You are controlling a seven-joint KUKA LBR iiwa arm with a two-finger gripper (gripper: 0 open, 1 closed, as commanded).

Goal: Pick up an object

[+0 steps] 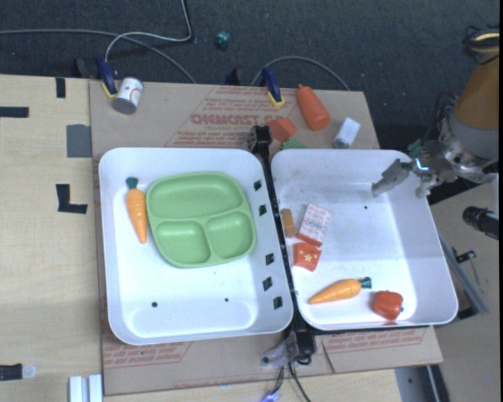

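Carrot point(339, 291), the likeliest pick, lies in the right bin point(419, 258) near its front wall, long axis running left-right with a slight tilt, orange tip toward the bin divider and green stalk end toward the red pepper-like piece point(387, 305) just beside it. Small packets point(313, 223) and an orange block point(307, 257) sit further back, toward the divider. Pincer point(396, 177) hovers over the far right part of the same bin, fingers empty, their spacing impossible to read; judged from here, the carrot lies forward and left of it.
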